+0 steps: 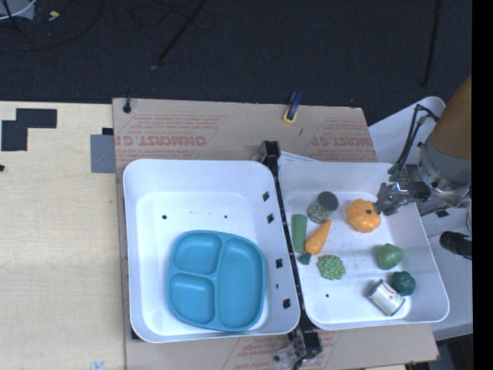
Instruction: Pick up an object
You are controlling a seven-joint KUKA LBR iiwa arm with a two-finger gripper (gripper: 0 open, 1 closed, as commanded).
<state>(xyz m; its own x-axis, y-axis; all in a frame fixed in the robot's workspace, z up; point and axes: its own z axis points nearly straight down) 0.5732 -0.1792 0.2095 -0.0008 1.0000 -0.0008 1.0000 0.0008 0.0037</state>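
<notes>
On my feed the left bin (146,206) carries a blue divided plate (216,279). In the right bin (431,299), the round orange fruit (363,216), glossy with a small stem, lies near the far right wall, close to a carrot (317,237). The end effector (387,200) hangs just beside the fruit's right edge; I cannot tell how far it is open.

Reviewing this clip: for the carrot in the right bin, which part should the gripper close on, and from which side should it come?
Probably the thick orange middle of the carrot, from straight above. It lies flat and slanted, its leafy end beside the green cylinder, the grey can near its tip. Closing across its narrow width, fingers off those neighbours, looks safest. The gripper is by the orange fruit.
</notes>
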